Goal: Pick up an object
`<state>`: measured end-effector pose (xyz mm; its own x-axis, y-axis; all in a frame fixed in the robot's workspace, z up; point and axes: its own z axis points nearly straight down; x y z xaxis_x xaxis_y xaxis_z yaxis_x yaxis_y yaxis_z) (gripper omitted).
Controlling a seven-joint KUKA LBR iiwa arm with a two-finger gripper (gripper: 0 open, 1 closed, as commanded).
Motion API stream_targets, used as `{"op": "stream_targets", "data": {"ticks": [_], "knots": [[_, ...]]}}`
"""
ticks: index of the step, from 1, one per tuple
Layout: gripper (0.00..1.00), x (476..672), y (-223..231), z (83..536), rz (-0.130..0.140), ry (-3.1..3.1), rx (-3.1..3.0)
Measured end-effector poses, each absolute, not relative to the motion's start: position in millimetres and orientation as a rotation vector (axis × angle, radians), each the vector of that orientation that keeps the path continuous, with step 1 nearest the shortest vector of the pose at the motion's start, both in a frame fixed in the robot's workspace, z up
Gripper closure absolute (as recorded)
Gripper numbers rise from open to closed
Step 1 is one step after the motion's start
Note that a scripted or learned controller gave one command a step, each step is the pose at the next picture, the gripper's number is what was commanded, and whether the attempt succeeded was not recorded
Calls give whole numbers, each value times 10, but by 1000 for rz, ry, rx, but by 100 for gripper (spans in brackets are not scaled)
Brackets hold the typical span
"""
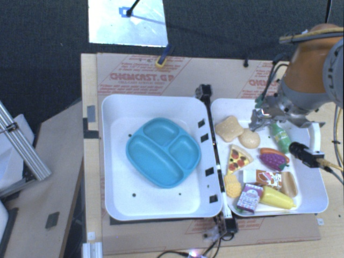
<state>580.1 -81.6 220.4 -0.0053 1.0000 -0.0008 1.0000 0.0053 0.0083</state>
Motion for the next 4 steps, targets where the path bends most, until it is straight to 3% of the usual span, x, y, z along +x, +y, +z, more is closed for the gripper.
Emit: {"op": "stream_targets", "data": {"ticks": [1,2,3,4], "knots": [[100,5809,-814,2244,3,2225,2215],[100,6046,-389,2144,4,2228,2211],[100,6136,-422,2292,4,2227,2213],[100,6089,-344,2210,1,2227,2214]]}}
